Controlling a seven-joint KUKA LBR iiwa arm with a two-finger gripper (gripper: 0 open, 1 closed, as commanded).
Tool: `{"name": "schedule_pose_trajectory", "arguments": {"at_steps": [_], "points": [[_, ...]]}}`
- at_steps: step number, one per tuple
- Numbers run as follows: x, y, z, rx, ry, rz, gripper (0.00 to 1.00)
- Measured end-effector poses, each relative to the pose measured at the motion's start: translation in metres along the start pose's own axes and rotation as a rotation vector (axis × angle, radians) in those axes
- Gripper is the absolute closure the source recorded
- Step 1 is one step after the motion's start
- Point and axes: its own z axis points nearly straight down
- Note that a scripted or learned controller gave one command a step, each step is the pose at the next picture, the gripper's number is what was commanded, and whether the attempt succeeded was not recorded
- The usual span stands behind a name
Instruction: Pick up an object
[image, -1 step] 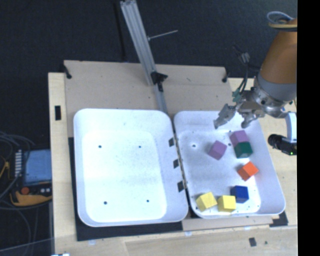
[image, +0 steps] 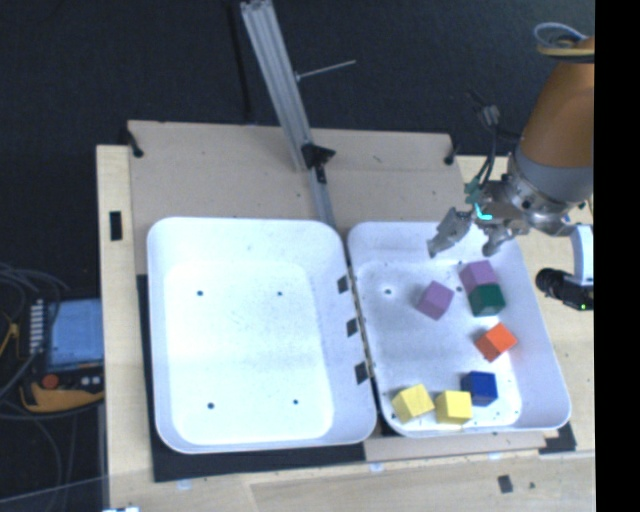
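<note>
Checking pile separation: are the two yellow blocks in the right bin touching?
Cannot tell. In the camera view the left yellow block and right yellow block sit edge to edge; no plain gap or contact shows.

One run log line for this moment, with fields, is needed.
pincer: open, holds nothing | position: over right bin | blocks: seven in bin | nearest: purple block

Even bright light, soft blur, faint shadows

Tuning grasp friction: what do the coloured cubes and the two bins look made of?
Small coloured cubes, e.g. the orange cube and blue cube: probably painted wood or solid plastic; flat saturated colour, crisp edges, matte faces. Shallow white bins: likely moulded plastic; rounded corners, smooth, faintly speckled surface. Resolution leaves both uncertain.
</note>
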Motion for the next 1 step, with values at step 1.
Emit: {"name": "schedule_pose_trajectory", "arguments": {"at_steps": [1], "points": [[-0.0069,0.0070,0.0569,0.005,-0.001,0.003,0.00]]}}
